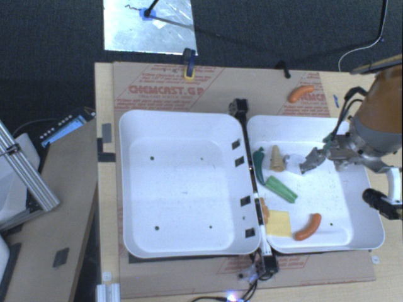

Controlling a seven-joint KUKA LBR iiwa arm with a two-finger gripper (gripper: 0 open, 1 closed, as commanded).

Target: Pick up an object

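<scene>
Hovering gripper (310, 162) over right bin (352, 234), jaw state too blurry to call. Probably lining up on cone piece (276, 158); needing to drop lower next.

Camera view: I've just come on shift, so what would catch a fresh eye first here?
The gripper hangs over the right bin, close to a tan cone and a green piece. An orange sausage and a yellow slab lie near that bin's front edge. Another orange sausage lies outside on the cardboard behind it.
</scene>
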